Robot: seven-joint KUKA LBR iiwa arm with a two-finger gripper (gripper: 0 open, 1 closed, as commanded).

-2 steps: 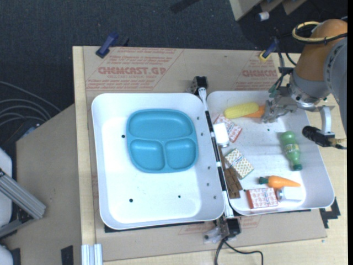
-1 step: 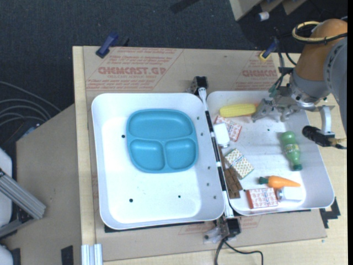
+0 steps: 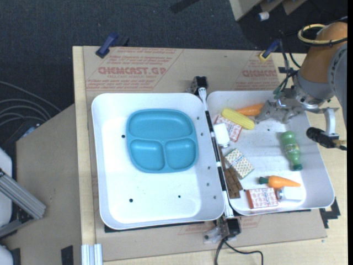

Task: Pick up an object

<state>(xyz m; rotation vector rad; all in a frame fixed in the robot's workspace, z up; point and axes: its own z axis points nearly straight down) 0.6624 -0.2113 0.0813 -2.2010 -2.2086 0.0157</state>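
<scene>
End effector [image 3: 280, 110], finger state can't tell, low in right bin [image 3: 317, 173] at 12 o'clock beside toy carrot [image 3: 251, 110] and corn cob [image 3: 238, 118], likely lining up a grab.

You have loose items in the right bin [image 3: 317, 164]: a yellow corn cob [image 3: 238, 118] upper left, a green bottle [image 3: 290, 149] lying at centre right, and a carrot [image 3: 280, 180] lower down.

Divided plate [image 3: 161, 139] in left bin [image 3: 105, 164]. In right bin [image 3: 317, 173]: corn cob [image 3: 238, 118] far left, bottle [image 3: 290, 149] right, carrot [image 3: 280, 181] near front.
</scene>
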